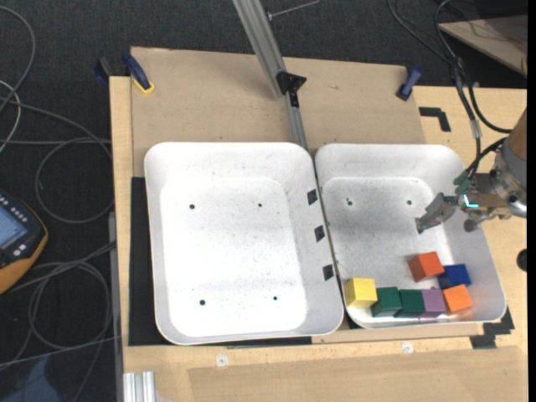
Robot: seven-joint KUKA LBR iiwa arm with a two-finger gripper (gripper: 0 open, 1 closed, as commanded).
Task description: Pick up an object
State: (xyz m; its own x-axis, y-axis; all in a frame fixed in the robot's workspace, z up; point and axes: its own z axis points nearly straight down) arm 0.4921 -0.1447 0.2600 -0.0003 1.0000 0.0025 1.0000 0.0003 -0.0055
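Several small blocks lie along the front of the right bin (377, 174): a yellow block (362, 291), a dark green block (387, 300), a green block (411, 301), a purple block (433, 300), an orange block (457, 297), a blue block (455, 275) and a red-orange block (425, 265). My gripper (456, 214) hangs over the right side of that bin, a little behind the red-orange block. Its fingers are spread apart and hold nothing.
The left bin (226, 241) stands beside the right one, with black clips along the shared wall. A slanted metal pole (266, 40) rises behind the bins. Blue clamps hold the board's back corners. Cables lie on the floor at left.
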